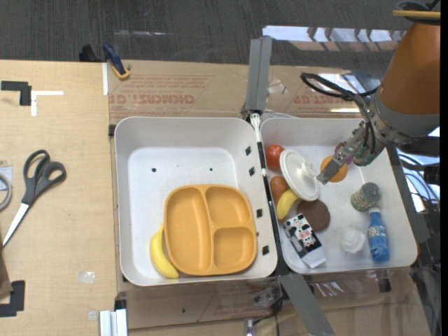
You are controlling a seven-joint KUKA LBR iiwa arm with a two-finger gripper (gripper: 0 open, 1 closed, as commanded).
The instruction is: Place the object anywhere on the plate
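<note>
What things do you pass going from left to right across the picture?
Scissors → banana → yellow plate → cow-print box → orange beside the gripper → blue bottle.

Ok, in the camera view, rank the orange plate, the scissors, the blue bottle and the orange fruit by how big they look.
1. Orange plate, clearly the largest.
2. Scissors, long but thin.
3. Blue bottle.
4. Orange fruit, smallest, though the gripper partly covers it, so its full size is unsure.
</note>
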